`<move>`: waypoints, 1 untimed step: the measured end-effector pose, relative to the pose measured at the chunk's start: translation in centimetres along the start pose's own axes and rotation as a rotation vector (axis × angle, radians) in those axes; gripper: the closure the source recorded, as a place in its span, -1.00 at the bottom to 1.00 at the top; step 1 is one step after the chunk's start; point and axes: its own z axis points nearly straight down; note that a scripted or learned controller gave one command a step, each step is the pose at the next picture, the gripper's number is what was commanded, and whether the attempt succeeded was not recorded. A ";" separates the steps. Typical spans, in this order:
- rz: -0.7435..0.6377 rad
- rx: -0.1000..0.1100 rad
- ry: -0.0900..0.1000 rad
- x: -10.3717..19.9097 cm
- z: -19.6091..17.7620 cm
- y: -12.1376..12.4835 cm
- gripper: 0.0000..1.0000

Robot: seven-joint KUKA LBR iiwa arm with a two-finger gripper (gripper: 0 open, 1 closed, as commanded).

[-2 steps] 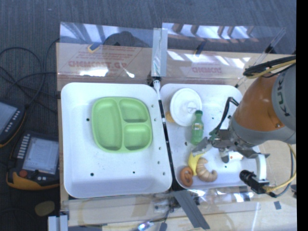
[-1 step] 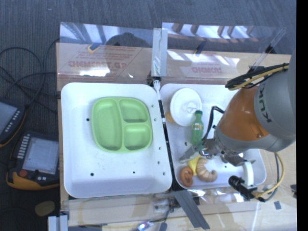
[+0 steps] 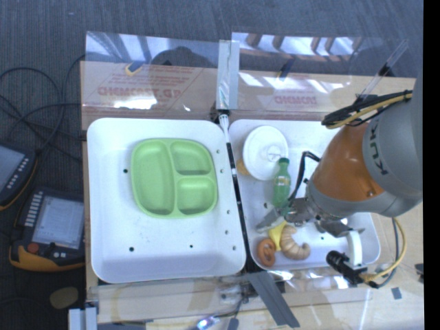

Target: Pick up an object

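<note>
Camera view: two bins [image 3: 96,184], one green tray [image 3: 174,177], one bottle [image 3: 281,181], one croissant [image 3: 295,248].

- Your grey KUKA arm [image 3: 402,153] enters from the right of the camera view, angled down and leftward.
- Its broad orange band [image 3: 347,170] sits just above the wrist, facing you.
- A black cable [image 3: 306,167] loops along the wrist's left side.
- The metal two-finger tool [image 3: 285,217] hangs low beneath the wrist, pointing left and down; you can't judge its finger spacing from this angle.
</note>
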 end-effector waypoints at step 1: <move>0.256 0.012 0.003 -2.0 -2.3 -0.5 -1.00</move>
